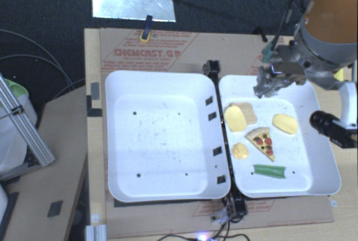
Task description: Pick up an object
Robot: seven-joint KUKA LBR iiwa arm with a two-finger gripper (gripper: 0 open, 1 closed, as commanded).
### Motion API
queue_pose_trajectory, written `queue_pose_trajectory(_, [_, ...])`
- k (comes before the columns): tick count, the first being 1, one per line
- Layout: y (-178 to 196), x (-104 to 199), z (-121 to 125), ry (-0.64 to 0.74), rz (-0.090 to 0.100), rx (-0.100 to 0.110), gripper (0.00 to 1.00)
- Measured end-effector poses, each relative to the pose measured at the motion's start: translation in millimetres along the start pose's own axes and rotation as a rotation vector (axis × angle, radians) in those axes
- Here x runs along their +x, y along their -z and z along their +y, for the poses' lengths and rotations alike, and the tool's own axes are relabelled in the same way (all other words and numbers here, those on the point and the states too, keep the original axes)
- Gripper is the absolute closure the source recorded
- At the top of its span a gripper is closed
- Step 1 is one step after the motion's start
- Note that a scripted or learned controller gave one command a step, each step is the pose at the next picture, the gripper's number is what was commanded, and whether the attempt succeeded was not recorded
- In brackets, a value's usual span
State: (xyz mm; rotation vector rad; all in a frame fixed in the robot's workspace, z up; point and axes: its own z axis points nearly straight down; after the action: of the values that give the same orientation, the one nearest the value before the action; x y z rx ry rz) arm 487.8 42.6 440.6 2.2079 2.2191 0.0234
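Note:
The right bin (321,178) holds several toy foods: a yellow oval piece on a tan slab (239,117), a yellow lemon-like piece (285,123), a pizza slice (263,141), a small yellow lump (240,151) and a green bean pod (269,171). My gripper (264,89) hangs over the back edge of the right bin, above and behind the tan slab. Nothing shows between its fingers.
The left bin (117,122) lies beside the right one, joined by a black hinge strip (215,117). A cardboard sheet (151,50) lies under both bins. A black fixture (333,127) juts in at the right. Metal rails (22,122) stand at the left.

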Motion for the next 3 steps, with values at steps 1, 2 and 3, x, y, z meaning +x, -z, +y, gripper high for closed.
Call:
queue_pose_trajectory(1, [-82.5, -29.8, -2.9, -0.007, -0.004, 0.022, 1.0])
queue_pose_trajectory(2, [-127.6, -16.2, -3.2, -0.003, -0.002, 0.018, 1.0])
queue_pose_trajectory(3, [-95.3, 24.2, -2.4, 0.003, 0.0, 0.014, 1.0])
